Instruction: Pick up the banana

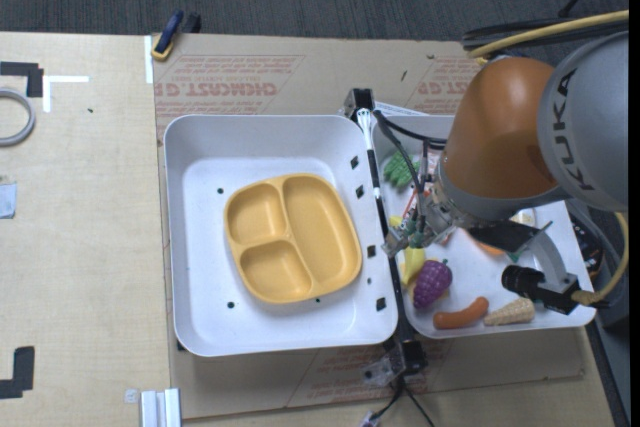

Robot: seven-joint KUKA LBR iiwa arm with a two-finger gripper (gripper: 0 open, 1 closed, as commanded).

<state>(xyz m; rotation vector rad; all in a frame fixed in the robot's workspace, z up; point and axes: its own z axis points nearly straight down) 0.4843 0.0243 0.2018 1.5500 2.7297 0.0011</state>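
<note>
The banana [412,263] is a small yellow piece at the left side of the right bin [560,320], partly hidden under the arm. My gripper [418,231] hangs directly above its upper end, close to the divider between the bins. The grey and orange arm covers most of the right bin and hides the gripper's tip. Whether anything is held I cannot see.
Purple grapes [432,282] touch the banana's right side. A red sausage [460,315] and a pale cone [510,313] lie near the front wall. A green item [400,170] lies farther back, an orange one [490,248] to the right. The left bin [190,245] holds a yellow divided plate [292,237].
</note>
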